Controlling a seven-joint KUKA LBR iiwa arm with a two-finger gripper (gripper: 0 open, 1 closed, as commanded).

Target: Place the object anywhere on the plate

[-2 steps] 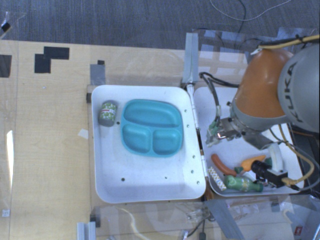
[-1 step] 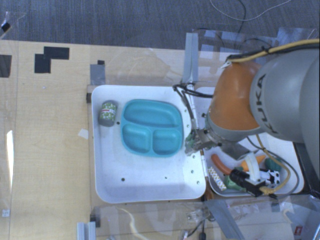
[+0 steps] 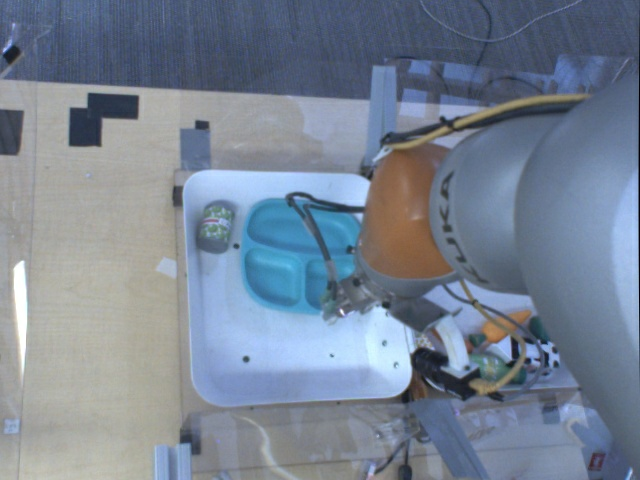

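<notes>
Start at the left of your view: the small can (image 3: pixel 215 226) lies on its side in the far left corner of the white bin (image 3: pixel 290 368), apart from the blue plate (image 3: pixel 285 258), so it isn't placed yet. The plate, a divided tray, sits mid-bin just right of the can, likely so a short carry reaches it. Further right, the arm (image 3: pixel 500 208) hangs over the plate's right edge, its pincer (image 3: pixel 340 303) low by the plate's near corner; you cannot tell how its jaws stand, and nothing shows between them. Rightmost, assorted items (image 3: pixel 490 353) crowd the second bin under the arm, beyond the worktop (image 3: pixel 90 298)
</notes>
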